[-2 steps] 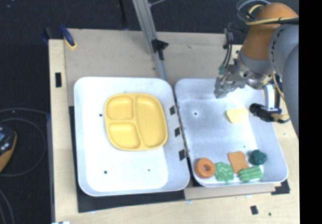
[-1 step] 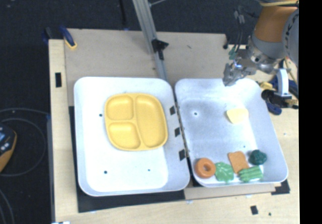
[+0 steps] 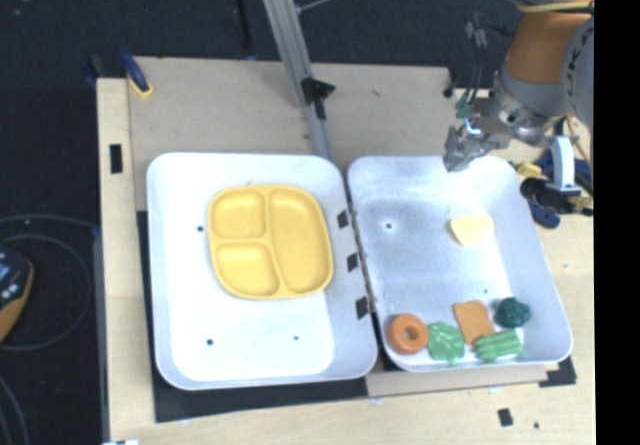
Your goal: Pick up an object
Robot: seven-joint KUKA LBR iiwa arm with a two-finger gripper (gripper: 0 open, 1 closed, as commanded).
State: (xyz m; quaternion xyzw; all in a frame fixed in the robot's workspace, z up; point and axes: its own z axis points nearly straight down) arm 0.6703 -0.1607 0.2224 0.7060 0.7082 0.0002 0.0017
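A: Dark floor all round, tan bench (image 3: 220, 103) on top, slanted metal pole (image 3: 285, 33) crossing its far edge.

B: Two white bins side by side. Left bin (image 3: 180, 333): yellow divided plate (image 3: 270, 241), three compartments, lying flat near the middle.

A: Right bin (image 3: 420, 203): pale yellow block (image 3: 471, 229) alone toward the right side. Along the near edge, in a row: orange ring (image 3: 407, 333), light green piece (image 3: 445, 342), orange-brown slab (image 3: 472, 319), green ridged piece (image 3: 498, 344), dark green lump (image 3: 513, 312).

B: Gripper (image 3: 460, 155) over the right bin's far rim, well apart from the row, nearer the block but not touching. Open or clenched, cannot tell; nothing seen between the fingers.
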